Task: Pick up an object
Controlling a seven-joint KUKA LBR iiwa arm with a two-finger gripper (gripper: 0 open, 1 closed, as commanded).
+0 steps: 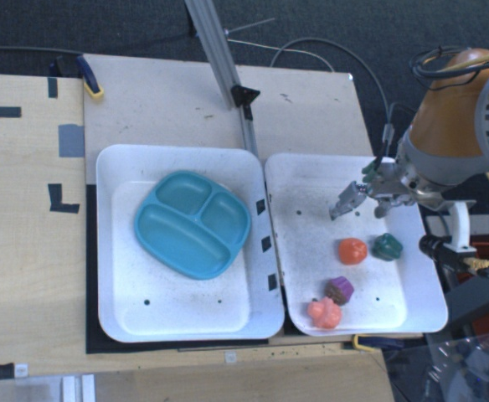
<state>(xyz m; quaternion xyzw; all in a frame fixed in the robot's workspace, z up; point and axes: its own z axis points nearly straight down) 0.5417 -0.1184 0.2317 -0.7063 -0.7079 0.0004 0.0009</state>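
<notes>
In the left bin (110, 224) you see one thing only, a blue divided plate (193, 223). It lies flat with its three compartments up, and its long axis runs on a slant from upper right to lower left. No object lies in the compartments.

In the right bin (307, 182) you find four small objects, all in the near right part. An orange round object (352, 250) lies just beside a dark green one (387, 246); whether they touch, you cannot tell. Lower, near the front wall, a purple object (340, 290) touches a pink one (324, 312). These things are small and lumpy, so no clear long axis or pointing direction can be read from them.

The gripper (355, 201) hangs over the right bin, above and a little left of the orange object, apart from it. One finger (343, 203) points down toward the left. The fingers look parted, and nothing is between them. The arm (450, 124) with its orange band comes in from the right.
</notes>
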